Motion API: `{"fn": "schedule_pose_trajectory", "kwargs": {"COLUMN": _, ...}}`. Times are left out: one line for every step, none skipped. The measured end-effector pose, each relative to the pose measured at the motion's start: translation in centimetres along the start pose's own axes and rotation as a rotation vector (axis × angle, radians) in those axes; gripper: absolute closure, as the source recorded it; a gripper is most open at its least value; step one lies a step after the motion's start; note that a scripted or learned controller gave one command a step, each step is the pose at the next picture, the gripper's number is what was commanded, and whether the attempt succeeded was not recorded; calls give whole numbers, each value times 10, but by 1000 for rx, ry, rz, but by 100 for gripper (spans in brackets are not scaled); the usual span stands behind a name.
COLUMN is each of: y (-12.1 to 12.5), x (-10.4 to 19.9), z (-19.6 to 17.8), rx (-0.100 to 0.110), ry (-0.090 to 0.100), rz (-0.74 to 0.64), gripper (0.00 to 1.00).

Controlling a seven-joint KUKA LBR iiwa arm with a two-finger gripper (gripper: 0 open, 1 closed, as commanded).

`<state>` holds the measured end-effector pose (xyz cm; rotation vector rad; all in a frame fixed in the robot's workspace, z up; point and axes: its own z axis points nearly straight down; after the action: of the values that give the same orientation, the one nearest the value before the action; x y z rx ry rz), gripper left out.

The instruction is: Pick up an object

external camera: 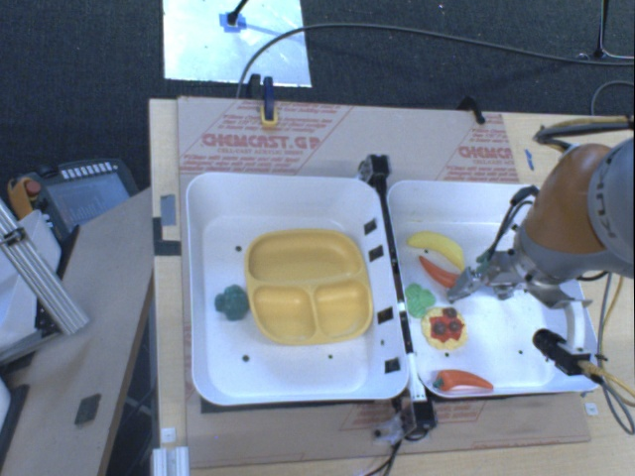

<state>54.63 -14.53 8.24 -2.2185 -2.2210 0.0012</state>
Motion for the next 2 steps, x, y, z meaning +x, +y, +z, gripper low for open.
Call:
{"fn": "schedule_pose_trajectory", "kwargs": {"y": 1, "x": -1, "z": -13, "rx": -5, "ry": -2, "rz": 0, "gripper": 100}}
{"fn": "schedule_pose_trajectory", "kwargs": {"y": 1, "x": -9, "z": -73, "rx": -10, "ry": -3, "rz": 2, "gripper": 100}}
